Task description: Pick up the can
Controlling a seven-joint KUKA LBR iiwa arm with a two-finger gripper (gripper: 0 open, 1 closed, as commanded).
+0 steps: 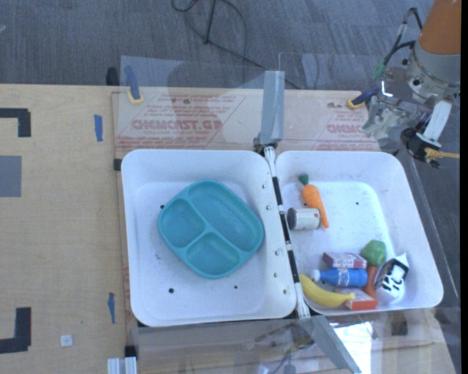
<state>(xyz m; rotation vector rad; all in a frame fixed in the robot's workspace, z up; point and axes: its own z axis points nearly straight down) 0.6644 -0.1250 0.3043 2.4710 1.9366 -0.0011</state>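
Small cylindrical can (pixel 305 218) on its side, beside tapered carrot (pixel 314 201)

Red print on the clear sheet (pixel 183 117) behind my bins reads "CHEMCAST GP" (repeated, partly cut off, further right); the black-and-white carton (pixel 393 277) shows "21".

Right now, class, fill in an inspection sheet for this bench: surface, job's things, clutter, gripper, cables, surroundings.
Surface: two white bins; right bin holds the small items.
Job's things: can on its side beside the carrot.
Clutter: blue tray in left bin; banana, blue bottle, green item.
Gripper: gripper above the right bin's far corner, holding nothing seen.
Cables: black cable on floor.
Surroundings: grey carpet, wooden bench.
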